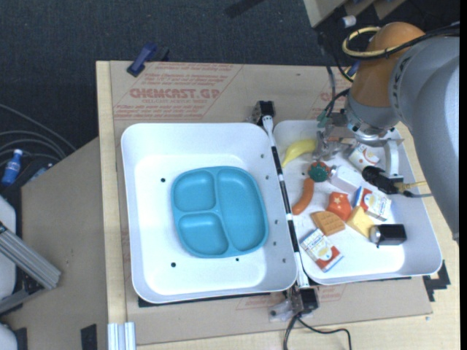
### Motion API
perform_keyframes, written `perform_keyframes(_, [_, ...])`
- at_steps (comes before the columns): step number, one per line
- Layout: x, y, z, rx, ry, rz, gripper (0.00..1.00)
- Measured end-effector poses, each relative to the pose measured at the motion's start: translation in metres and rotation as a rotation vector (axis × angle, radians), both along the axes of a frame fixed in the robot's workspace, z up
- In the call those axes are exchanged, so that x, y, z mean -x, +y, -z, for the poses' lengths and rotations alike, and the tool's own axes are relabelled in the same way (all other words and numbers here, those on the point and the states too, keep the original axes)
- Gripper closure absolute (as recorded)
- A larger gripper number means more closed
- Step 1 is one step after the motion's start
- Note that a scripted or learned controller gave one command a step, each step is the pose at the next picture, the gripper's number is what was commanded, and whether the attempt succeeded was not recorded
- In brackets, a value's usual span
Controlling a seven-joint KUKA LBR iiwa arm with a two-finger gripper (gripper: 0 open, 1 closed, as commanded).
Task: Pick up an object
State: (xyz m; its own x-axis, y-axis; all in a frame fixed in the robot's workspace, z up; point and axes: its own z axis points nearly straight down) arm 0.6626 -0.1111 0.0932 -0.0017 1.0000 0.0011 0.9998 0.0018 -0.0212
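My gripper (327, 146) hangs low over the far end of the right bin (419, 257), under the orange band of the wrist. Just left of it lies a yellow banana (298, 150). A small teal ball-like thing with a red tip (318, 171) sits right below it. An orange carrot-shaped piece (303, 195) lies along the bin's left wall. Nearer the front are an orange-red block (339, 203), a brown cracker (327, 222), a yellow wedge (360, 222), a white carton (376, 204), a red-and-white box (322, 248) and a black thing (390, 233).
The left bin (142, 268) holds a blue divided plate (218, 211). A black clip (264, 111) stands at the far end of the ridge between the bins. The grey arm covers the right bin's far right corner.
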Motion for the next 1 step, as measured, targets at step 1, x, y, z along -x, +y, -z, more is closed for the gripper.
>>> perform_keyframes(1, [0.0006,-0.0009,0.0003,0.002,0.002,0.0,0.0])
